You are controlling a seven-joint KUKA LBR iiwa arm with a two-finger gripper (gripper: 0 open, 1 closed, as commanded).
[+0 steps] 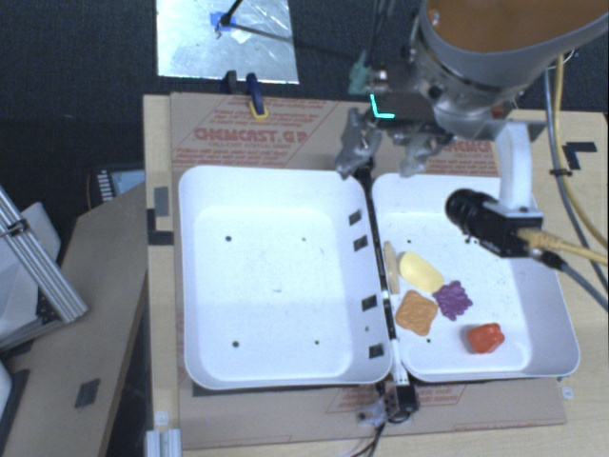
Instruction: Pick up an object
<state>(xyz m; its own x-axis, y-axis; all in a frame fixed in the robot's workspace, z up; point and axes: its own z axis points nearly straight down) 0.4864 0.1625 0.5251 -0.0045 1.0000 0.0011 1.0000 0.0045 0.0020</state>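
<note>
Two-fingered and hung from the grey arm (495, 55), the gripper (386, 155) sits over the far edge of the bench, right above the spot where the two white bins meet. Its fingers (357, 152) are spread well apart and the gap between them shows only the printed cardboard (247, 133) and the far rim of the right bin (557, 350), so from where I stand it is released and grips none of the pieces. One fingertip hangs over the far corner of the left bin (190, 255), at the top of the divider, and the other over the far rim of the right bin; I cannot tell whether either tip touches the plastic. The things to pick up all lie in the right bin, towards its near half and well apart from the gripper. A yellow piece (420, 272) lies close to the divider, with a thin pale stick (389, 260) just beside it along the bin wall. An orange piece (416, 312) lies just in front of the yellow one, a purple piece (453, 299) sits just beside both, and a red piece (485, 338) lies nearest the front rim. Beyond the bins, a crinkled silver sheet (226, 25) lies on the dark floor.
</note>
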